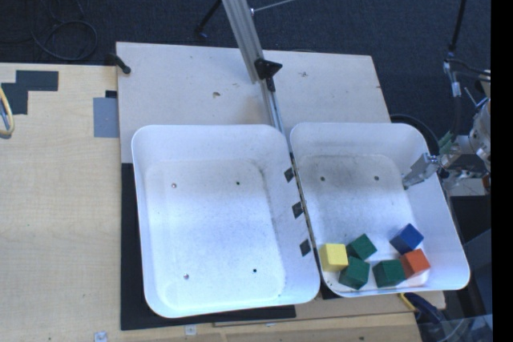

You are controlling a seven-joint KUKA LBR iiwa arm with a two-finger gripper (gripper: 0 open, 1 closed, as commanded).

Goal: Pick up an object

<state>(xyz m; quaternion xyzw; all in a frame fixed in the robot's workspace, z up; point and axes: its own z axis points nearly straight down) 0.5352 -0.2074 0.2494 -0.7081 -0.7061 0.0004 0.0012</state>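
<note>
6 small cubes sit bunched in the lower right of the frame, at the near edge of the right shallow white plastic bin (377, 140): a yellow cube (334, 255), 3 dark green cubes (362, 246) (354, 274) (389, 273), a blue cube (407, 238) and an orange-red cube (415, 261). The left shallow white plastic bin (160, 148) lies beside it.

Handling, as a judgement: the cubes look like light, rigid blocks w/ flat faces, prob. foam or wood, not fragile, maybe a bit slick. Best hold is across 2 opposite flat faces. The blue cube and the yellow cube stand at the outer ends of the bunch w/ at least 1 side free, so either looks easiest; the green ones are crowded, touching or nearly touching neighbours.

Orientation: cubes have no long axis. Each lies flat but turned at its own angle; the blue cube and the upper green cube sit roughly diamond-wise to the bin's edges, so the fingers would need matching rotation.

The grey 2-finger gripper (421, 170) is at mid right of the frame, over the right bin's rim, well apart from the cubes. Whether it is released or clenched cannot be told; nothing is seen in it.
</note>
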